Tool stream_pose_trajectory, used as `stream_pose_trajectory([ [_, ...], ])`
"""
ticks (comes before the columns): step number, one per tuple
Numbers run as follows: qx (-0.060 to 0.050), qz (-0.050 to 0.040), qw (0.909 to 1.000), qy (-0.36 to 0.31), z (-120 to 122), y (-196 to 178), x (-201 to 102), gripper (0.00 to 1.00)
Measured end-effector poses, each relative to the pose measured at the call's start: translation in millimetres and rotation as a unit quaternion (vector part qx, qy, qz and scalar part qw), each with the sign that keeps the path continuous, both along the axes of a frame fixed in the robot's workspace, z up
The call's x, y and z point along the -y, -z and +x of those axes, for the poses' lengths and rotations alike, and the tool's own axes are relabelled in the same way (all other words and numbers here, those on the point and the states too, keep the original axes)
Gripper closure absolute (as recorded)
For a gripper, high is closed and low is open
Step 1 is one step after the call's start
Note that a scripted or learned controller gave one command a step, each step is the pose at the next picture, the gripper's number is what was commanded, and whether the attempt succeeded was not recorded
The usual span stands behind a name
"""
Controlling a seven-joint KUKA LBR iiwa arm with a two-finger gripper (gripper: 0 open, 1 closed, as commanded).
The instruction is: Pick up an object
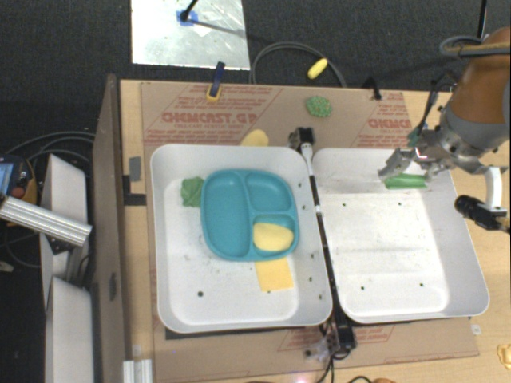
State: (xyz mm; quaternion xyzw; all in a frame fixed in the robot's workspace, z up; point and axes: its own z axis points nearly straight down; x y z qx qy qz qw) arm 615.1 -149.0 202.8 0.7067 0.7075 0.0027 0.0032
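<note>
A green, elongated object (406, 182) lies near the far edge of the right bin (399, 246). My gripper (409, 167) hangs just above and behind it, at the end of the grey arm with the orange band (483, 86) coming in from the right. The object rests on the bin floor and looks close to the gripper tips; contact is unclear. In the left bin (180, 294) a teal divided plate (235, 214) holds a yellow rounded piece (273, 236). A flat yellow slab (275, 275) lies in front of the plate and a green leaf (192, 191) at its left.
Behind the bins, on the cardboard, sit a yellow lump (255, 139), a green round item (319, 106) and a yellow clamp (214, 91). A black fitting (477, 208) sticks out at the right bin's right rim. The divider between bins (317, 214) runs front to back.
</note>
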Motion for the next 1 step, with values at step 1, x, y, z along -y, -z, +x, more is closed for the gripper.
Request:
stream_pose_trajectory([
  [1, -0.005, 0.0019, 1.0, -0.004, -20.5, 13.6, -58.8, 1.0],
])
